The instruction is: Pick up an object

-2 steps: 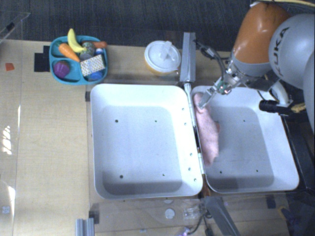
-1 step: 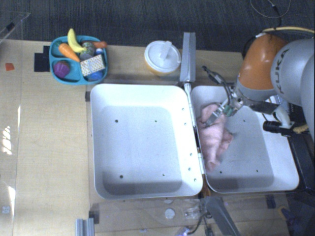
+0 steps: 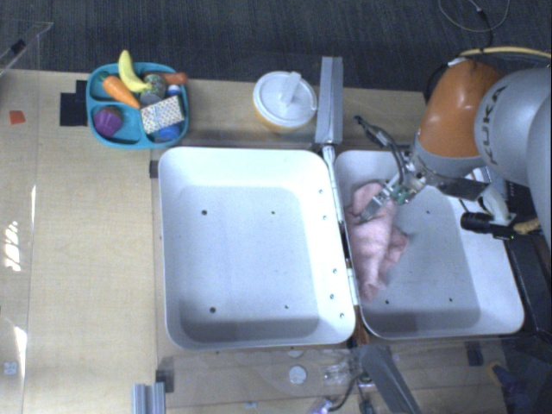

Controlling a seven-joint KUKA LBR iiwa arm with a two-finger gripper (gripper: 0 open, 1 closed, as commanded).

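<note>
Gripper (image 3: 385, 196) poised at upper end of pink cloth (image 3: 376, 241) in right bin (image 3: 457, 309) — touching or just above, not resolvable. Cloth's long axis runs from gripper down toward near rim, alongside left wall. Opening and hold — cannot tell.

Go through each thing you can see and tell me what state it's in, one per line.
Pink cloth: crumpled, lying in the right bin along its left wall.
Gripper: down at the cloth's upper end.
Right bin: holds the cloth.
Left bin: upright on the bench.
Blue tray: filled with toy food.
Round tub: lid on.
</note>
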